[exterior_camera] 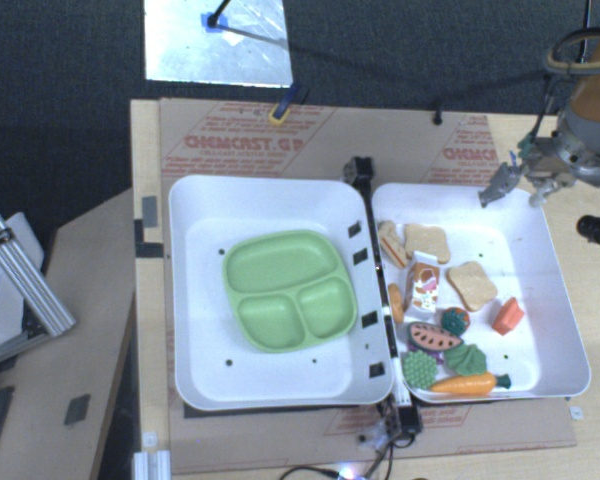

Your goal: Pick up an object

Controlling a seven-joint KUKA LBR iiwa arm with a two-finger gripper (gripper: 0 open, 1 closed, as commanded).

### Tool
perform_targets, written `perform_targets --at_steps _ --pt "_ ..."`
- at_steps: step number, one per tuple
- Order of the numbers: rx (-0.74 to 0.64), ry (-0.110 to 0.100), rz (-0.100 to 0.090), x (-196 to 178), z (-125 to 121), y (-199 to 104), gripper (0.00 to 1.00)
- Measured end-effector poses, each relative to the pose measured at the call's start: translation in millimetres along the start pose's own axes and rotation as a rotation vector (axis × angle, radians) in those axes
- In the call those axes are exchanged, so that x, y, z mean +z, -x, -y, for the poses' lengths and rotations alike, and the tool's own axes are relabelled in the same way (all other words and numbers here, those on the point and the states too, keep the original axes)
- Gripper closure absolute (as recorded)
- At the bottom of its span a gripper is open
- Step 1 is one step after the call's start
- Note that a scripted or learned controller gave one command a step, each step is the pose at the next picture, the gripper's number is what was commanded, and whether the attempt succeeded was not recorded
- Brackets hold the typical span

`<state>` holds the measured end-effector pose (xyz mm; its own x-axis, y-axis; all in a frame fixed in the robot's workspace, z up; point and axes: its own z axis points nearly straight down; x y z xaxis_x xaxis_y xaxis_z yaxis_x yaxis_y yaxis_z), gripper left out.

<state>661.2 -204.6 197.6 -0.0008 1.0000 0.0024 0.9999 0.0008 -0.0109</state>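
Two white bins side by side on the tabletop [150, 268]. Left bin [195, 218] carries a green divided plate [285, 288], set flat near its middle, its compartments bare.

Right bin [555, 298] holds the candidates, crowded along its left wall and near edge: two toast slices [427, 240] [472, 285], a small printed carton [424, 286], a watermelon wedge [432, 338], a carrot [462, 384] lying along the near rim, a leafy green piece [467, 357], and an orange-red piece [508, 314] standing apart to the right. The clustering probably comes from loose dumping, not arrangement.

Gripper [515, 180] hangs over the far right corner of the right bin, fingers spread and pointing down, nothing between them. It sits well apart from every item.

Judgement: the lone orange-red piece and the right-hand toast offer the cleanest grasp, having free space around them; the pile by the left wall risks finger collisions.
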Motion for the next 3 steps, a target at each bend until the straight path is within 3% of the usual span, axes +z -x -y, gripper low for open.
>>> perform_targets --at_steps 1,3 --pt "-0.003 0.013 0.003 -8.7 -3.0 -0.5 0.00" --pt "-0.007 0.011 0.002 91.3 -21.2 -4.3 0.00"
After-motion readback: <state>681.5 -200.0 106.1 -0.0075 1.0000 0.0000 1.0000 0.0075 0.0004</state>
